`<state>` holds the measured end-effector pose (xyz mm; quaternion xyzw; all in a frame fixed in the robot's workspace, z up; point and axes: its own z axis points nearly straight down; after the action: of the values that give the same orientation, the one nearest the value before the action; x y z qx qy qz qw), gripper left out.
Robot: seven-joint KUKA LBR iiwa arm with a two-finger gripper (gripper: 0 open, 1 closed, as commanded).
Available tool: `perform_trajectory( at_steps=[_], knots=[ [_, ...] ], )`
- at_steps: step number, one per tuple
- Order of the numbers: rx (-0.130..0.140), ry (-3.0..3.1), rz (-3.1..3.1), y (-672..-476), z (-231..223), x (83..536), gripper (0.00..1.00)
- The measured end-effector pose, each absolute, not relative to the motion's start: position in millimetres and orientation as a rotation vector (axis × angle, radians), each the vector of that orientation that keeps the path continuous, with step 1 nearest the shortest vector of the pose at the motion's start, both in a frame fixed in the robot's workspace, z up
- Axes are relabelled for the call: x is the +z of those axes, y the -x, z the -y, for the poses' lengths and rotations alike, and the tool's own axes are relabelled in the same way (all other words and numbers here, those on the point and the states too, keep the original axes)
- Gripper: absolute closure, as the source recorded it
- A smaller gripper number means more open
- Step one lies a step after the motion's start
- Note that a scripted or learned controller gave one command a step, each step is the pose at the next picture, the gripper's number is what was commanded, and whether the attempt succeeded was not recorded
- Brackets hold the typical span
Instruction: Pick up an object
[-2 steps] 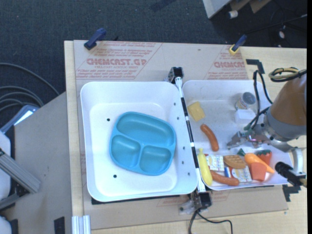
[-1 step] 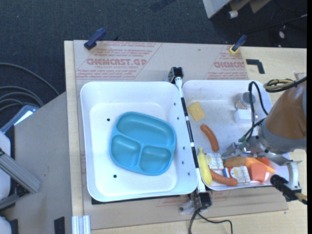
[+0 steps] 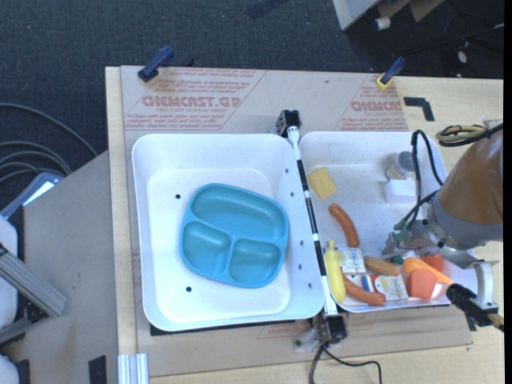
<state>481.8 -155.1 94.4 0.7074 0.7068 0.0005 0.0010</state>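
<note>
In the right white bin (image 3: 360,146), the gripper (image 3: 398,245) hovered low over the toy foods (image 3: 376,282); its opening could not be told

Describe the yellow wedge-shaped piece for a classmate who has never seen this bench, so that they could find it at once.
Start at the right-hand white bin, the one beside the bin holding the blue divided plate. Look near its upper left corner, close to the divider. The yellow wedge lies there alone, flat and pale yellow, apart from the orange-red sausage and the cluster of toy food lower down.
</note>
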Motion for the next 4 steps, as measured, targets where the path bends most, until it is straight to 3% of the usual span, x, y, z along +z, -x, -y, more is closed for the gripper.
perform_trajectory(
  at_steps=[1,2,3,4],
  knots=[
    [0.001,-2.221,-2.219,-481.7,155.3,94.3,0.0],
    [0.002,-2.221,-2.217,-482.0,155.3,104.0,1.0],
    [0.001,-2.221,-2.218,-481.8,155.2,103.9,0.0],
    [0.002,-2.22,-2.217,-482.1,155.2,113.6,1.0]
  ],
)
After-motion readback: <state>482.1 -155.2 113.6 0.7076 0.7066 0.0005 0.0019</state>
